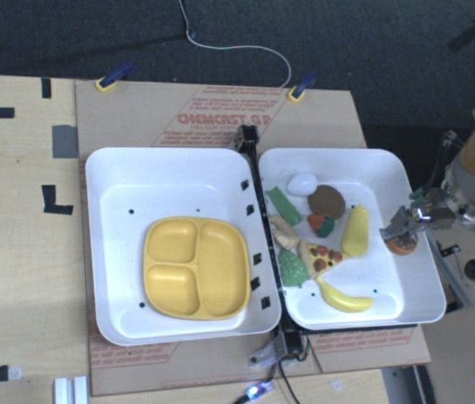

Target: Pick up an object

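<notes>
the grey two-finger gripper [403,223] hangs over the right rim of the right shallow white bin [389,168], clenched on a small round orange-brown object [402,243] that shows between and just below its fingers. the rest of the arm runs off toward the table's right edge.

inside the right bin, toys lie toward its left and middle: a white oval egg shape [302,183] near the far wall, a brown round cookie-like piece [328,199] beside it, a green flat rectangular block [284,204], a small red and green piece [321,224], an upright-lying yellow corn cob [355,231], a pizza slice [322,257], a green leafy piece [292,268], and a yellow banana [344,297] near the front wall.

the left shallow white bin [111,175] holds a yellow plastic three-compartment tray [196,268]. both bins sit on a brown cardboard sheet [212,112] on the table.
</notes>
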